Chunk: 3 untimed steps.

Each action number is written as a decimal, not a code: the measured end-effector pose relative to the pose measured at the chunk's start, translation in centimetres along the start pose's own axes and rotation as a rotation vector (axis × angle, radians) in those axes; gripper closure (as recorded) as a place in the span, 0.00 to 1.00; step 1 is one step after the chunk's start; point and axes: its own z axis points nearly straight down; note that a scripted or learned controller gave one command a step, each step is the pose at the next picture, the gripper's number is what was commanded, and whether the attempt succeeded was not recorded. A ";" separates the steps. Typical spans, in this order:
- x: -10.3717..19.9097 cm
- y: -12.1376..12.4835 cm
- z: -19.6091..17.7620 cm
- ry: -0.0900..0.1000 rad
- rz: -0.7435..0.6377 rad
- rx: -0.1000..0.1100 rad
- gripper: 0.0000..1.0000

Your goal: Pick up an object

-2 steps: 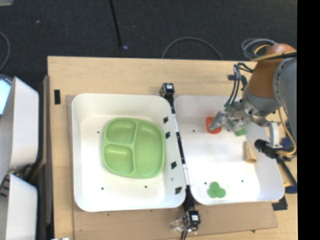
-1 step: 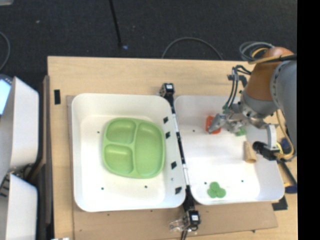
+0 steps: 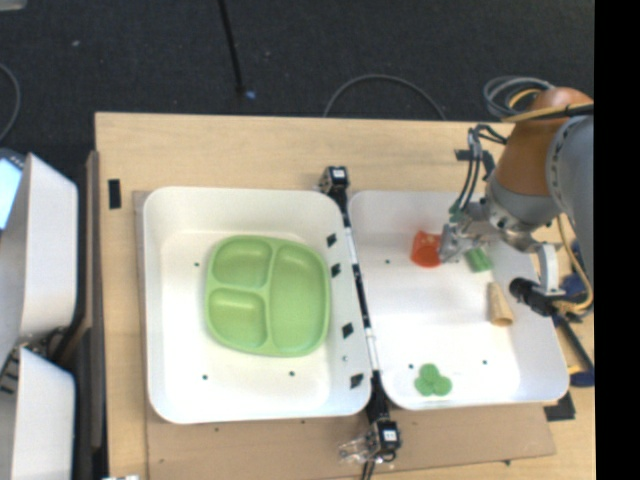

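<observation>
Camera view shows the right bin (image 3: pixel 400 358), where the arm's gripper (image 3: pixel 455 240) hangs low just beside a small orange object (image 3: pixel 426 249), likely the pick target. I judge this the approach or grasp step (whether the pincer is apart or together I cannot tell). Next it must close on the object and lift. A tan block (image 3: pixel 499 304) and green cluster (image 3: pixel 433 380) lie nearby. No writing is legible.

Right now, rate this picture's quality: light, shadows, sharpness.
Camera view: even, diffuse light, with only faint shadows inside the two shallow white bins; overall soft and low in detail, so the small orange-red object by the gripper has blurred edges; the divided light-green plastic plate reads clearly.
</observation>
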 end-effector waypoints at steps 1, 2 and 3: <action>-0.9 0.7 -6.1 0.001 0.000 -0.004 1.00; -1.0 0.9 -11.2 0.002 0.000 -0.002 1.00; 3.3 -1.0 -10.9 0.003 0.001 0.005 1.00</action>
